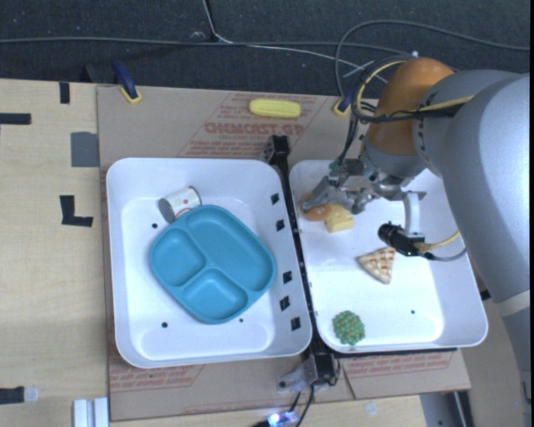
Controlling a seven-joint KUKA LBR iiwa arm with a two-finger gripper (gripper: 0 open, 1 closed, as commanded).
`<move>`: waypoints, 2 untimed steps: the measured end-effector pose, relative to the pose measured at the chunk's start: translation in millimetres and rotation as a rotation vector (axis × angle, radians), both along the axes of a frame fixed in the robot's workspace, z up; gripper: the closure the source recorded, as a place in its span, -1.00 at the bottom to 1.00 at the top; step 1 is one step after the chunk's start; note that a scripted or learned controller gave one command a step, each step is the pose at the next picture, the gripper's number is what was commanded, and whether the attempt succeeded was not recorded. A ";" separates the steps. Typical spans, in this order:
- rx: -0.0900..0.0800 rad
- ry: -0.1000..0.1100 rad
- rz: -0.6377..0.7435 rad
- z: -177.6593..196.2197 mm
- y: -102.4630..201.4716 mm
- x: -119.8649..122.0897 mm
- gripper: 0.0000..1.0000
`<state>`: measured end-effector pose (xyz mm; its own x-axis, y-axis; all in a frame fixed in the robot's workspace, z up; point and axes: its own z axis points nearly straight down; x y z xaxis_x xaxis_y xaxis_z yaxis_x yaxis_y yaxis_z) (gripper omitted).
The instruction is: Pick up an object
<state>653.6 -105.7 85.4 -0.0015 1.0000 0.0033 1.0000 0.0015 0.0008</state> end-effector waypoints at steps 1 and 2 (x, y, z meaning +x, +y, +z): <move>-0.002 -0.006 0.003 12.8 0.8 1.7 1.00; -0.004 -0.003 0.000 67.3 4.3 12.6 1.00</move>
